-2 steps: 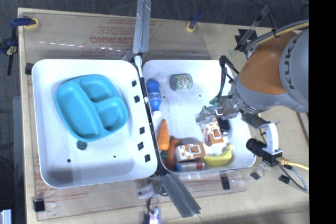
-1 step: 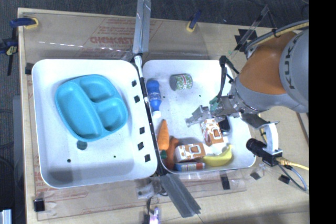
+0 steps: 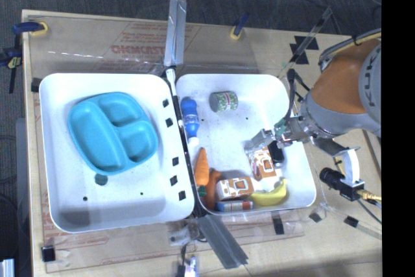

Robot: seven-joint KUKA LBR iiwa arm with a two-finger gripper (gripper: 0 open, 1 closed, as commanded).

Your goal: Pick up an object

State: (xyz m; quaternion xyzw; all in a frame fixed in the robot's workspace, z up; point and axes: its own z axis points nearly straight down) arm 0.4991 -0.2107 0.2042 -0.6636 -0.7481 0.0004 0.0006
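Toward the right side of the right bin (image 3: 194, 84), my gripper (image 3: 267, 143) sits low over a small orange-and-white packet (image 3: 264, 167); whether my tool is apart, together, or clamped on anything I cannot tell, since the view is too cluttered there. Just below the packet, a yellow banana (image 3: 273, 194) lies along the bin's lower edge, beside an orange-and-white box (image 3: 233, 187) and a red-capped tube (image 3: 235, 205). Left of these, an orange carrot (image 3: 201, 167) lies along the divider, with a blue-capped bottle (image 3: 190, 117) above it. Near the bin's upper centre rests a small green-patterned can (image 3: 224, 100), well apart from the rest. Left of the frame, the left bin (image 3: 65, 204) holds a blue divided plate (image 3: 115, 131) and a small dark object (image 3: 100, 180) just below it.
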